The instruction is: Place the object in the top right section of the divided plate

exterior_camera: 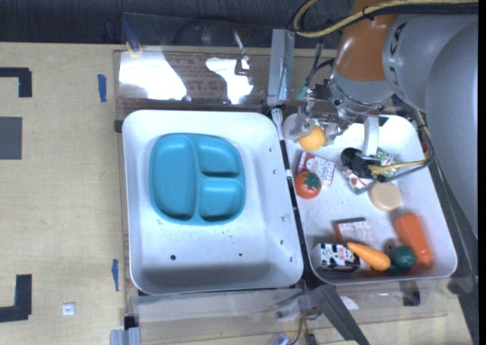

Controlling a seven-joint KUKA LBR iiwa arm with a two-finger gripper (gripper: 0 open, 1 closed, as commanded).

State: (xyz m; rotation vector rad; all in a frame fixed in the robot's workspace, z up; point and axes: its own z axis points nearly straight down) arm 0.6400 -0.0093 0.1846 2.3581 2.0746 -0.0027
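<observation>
Nearest the camera, along the right bin's front edge, an orange plastic carrot (pixel 369 254) and a black-and-white carton (pixel 336 257) lie well apart from the blue three-section divided plate (pixel 197 176), out of harm. Farther back, a red toy tomato (pixel 307 185) sits just beside the bin wall (pixel 291 184) nearest the plate. Farthest, the gripper (pixel 319 132) hangs at a small yellow rounded object (pixel 310 139); whether it is clasped I cannot tell. A weak hold could drop it on the wall before it reaches the plate.
</observation>
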